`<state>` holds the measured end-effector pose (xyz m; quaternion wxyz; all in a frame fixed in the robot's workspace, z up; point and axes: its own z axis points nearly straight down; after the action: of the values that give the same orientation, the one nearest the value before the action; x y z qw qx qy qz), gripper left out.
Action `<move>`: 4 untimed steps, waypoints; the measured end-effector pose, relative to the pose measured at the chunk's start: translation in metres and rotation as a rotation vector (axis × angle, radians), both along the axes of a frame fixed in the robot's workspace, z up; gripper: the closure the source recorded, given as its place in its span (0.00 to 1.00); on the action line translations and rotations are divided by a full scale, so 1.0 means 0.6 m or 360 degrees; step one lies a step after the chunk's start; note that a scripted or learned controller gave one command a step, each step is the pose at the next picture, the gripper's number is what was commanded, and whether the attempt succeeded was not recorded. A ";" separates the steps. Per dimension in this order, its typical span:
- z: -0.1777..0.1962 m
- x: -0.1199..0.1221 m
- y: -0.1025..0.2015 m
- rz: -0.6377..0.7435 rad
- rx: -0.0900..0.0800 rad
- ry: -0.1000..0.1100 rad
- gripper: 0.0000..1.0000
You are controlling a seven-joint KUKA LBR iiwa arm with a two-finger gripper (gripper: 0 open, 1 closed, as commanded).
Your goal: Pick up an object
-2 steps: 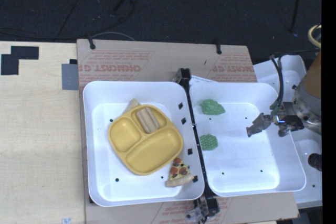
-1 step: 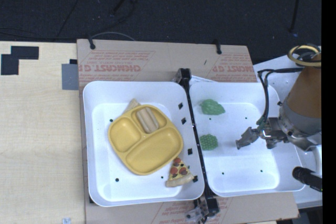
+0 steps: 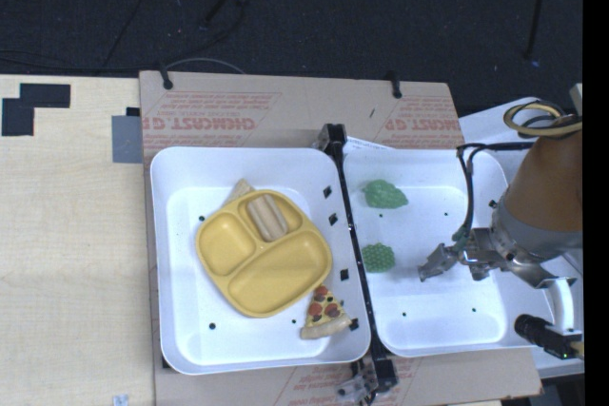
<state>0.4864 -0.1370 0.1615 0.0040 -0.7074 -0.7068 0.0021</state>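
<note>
the gripper (image 3: 440,263) sits low over the right bin (image 3: 485,328), near its middle, with the grey arm (image 3: 542,204) reaching in from the bin's right edge. its two fingers (image 3: 430,269) point toward the divider between the bins; they look close together with nothing between them, though the slant of the view makes the gap hard to read.

the nearest candidate is the dark green leafy toy (image 3: 378,256), lying on the right bin's floor just beside the left wall, about midway along it and apart from the fingertips. a paler green leafy toy (image 3: 384,195) lies nearer the bin's far left corner.

to do this step well, the arm would likely need to spread the fingers first, then travel toward the left wall until they straddle the dark green piece — not push it from one side, since a light plastic lump will probably skid against the wall. coming down from above leaves room for the finger nearest the wall.

the dark green piece is a rounded clump, only slightly longer along the bin's left-to-right direction, so it has no strong long axis or heading; closing across its shorter span seems the safer choice. the paler piece is stretched more clearly left-to-right, its narrower end toward the bin's right edge.

the left bin (image 3: 176,338) holds a yellow divided plate (image 3: 285,276) with a hot dog (image 3: 267,218) in one compartment, and a pizza slice (image 3: 324,314) near its front right corner.
</note>
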 end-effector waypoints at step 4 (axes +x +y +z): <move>0.124 0.003 -0.015 0.0004 -0.0006 -0.0020 1.00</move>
<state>0.4883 -0.1460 0.2357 -0.0019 -0.7064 -0.7078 -0.0011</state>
